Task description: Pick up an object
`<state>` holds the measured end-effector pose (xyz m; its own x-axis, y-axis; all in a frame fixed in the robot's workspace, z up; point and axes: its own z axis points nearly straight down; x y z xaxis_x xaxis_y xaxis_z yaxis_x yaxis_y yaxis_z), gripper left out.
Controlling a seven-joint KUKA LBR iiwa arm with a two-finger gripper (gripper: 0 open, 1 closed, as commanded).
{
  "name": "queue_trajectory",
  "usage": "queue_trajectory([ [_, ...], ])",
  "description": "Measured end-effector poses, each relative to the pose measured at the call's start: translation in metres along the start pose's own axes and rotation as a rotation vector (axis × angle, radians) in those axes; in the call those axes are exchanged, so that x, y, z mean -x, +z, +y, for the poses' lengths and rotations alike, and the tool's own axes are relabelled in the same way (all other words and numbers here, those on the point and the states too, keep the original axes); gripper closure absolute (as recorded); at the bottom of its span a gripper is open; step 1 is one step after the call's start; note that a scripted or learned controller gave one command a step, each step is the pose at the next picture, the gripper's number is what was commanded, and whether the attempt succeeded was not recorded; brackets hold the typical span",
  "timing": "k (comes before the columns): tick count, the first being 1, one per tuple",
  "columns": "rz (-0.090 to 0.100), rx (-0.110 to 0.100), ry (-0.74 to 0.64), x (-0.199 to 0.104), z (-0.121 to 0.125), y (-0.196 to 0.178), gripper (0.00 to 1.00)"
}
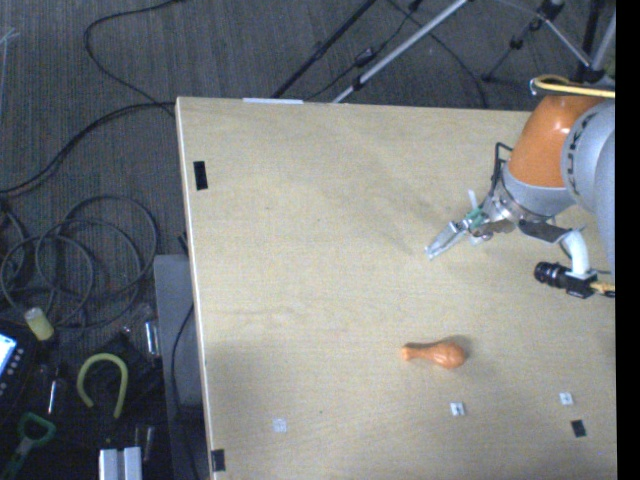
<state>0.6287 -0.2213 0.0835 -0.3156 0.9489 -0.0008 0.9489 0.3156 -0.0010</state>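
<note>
Your gripper is hovering with nothing between its fingers, their spread unreadable, and the orange object is lying well apart below, risking a missed grasp.

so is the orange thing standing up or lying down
Lying down: the orange object rests on its side on the bench surface, narrow end pointing left.
</note>
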Motion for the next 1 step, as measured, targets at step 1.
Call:
queue_trajectory([
  [1, 0.001, 0.000, -0.051, -0.0571, 0.0372, -0.0003, 0.00],
])
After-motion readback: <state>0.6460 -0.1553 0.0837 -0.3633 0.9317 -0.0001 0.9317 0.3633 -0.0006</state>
